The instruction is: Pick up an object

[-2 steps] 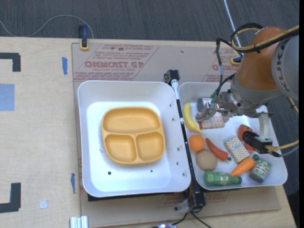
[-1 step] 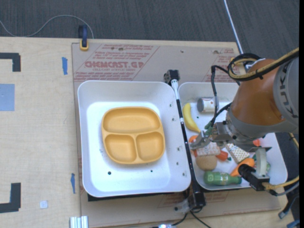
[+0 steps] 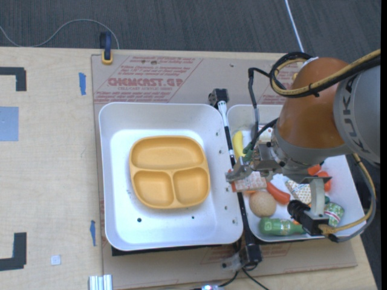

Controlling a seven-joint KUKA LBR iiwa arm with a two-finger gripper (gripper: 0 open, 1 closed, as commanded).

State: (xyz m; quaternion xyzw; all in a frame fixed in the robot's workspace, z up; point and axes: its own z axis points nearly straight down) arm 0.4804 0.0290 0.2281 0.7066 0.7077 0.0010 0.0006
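Crowded right of the claw, open floor to its left

The gripper [image 3: 242, 175] hangs over the divide between the two bins. To its left, the left bin [image 3: 115, 162] is occupied mid-floor by a yellow divided tray [image 3: 169, 171], with bare white floor around it. Just below-right of the claw lie a tan ball [image 3: 262, 205], a red piece [image 3: 278, 192] and a green bottle [image 3: 279, 226], packed close in the right bin [image 3: 351, 180].

arm [image 3: 314, 110] over right bin [image 3: 351, 180]; orange tray [image 3: 169, 171] left.

Yellow divided tray [image 3: 169, 171] in left bin [image 3: 115, 162]
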